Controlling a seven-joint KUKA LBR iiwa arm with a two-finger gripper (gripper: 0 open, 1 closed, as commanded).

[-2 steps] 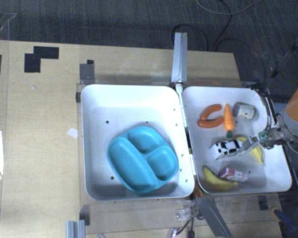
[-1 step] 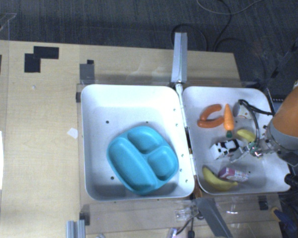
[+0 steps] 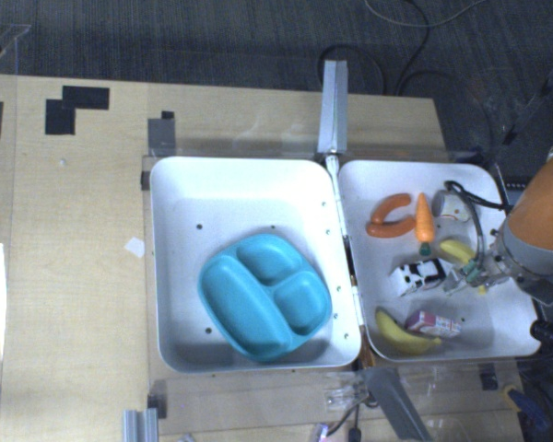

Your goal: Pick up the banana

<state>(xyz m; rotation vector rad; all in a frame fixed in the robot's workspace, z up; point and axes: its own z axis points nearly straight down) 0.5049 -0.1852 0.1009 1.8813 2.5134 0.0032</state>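
Observation:
The banana [image 3: 402,331], yellow with a greenish tint and curved, lies near the front edge of the right bin [image 3: 507,331]. A small pink and white carton [image 3: 435,321] rests against its right end. My gripper [image 3: 473,271] hangs low over the right side of that bin. It is behind and to the right of the banana and apart from it, close to a small yellow object [image 3: 456,250]. The arm's orange band [image 3: 546,205] fills the right edge of the view.
The right bin also holds a curved orange piece [image 3: 389,217], a carrot [image 3: 425,217] and a black and white item [image 3: 421,273]. A blue divided plate [image 3: 264,293] lies in the left bin [image 3: 180,247]. A metal divider post [image 3: 334,109] stands behind the bins.

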